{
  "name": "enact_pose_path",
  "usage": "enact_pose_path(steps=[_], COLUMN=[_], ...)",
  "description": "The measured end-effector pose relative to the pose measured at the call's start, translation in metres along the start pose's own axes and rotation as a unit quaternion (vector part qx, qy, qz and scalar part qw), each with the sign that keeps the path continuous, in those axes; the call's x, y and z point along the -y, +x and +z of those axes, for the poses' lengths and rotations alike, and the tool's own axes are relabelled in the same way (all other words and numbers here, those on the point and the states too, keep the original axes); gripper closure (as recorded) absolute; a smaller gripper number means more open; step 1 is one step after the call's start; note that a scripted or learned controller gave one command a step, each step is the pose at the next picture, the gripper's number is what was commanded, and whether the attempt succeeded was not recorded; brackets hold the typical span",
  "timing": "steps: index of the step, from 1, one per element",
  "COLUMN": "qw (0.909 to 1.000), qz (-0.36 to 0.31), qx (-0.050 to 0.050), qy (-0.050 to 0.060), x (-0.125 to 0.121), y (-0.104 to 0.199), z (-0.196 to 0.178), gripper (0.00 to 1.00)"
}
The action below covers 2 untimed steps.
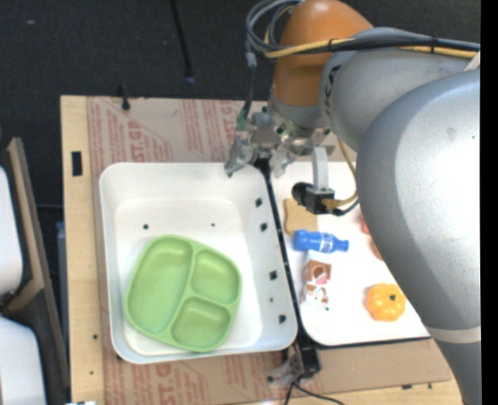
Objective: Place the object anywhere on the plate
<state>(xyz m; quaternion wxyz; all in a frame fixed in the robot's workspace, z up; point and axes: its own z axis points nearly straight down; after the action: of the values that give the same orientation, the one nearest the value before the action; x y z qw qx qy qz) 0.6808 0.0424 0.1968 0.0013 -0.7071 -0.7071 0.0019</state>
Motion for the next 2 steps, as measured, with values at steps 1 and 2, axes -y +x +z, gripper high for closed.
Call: enact_pose_path(steps=[1, 2], qw=[1.0, 1.0], qz=[0.0, 0.0], qx=[0.0, 0.0], qy=[0.0, 0.002], x=[0.0, -0.0003], y=[0.0, -0.0007], z=[0.0, -0.0065], gripper=[0.0, 1.0])
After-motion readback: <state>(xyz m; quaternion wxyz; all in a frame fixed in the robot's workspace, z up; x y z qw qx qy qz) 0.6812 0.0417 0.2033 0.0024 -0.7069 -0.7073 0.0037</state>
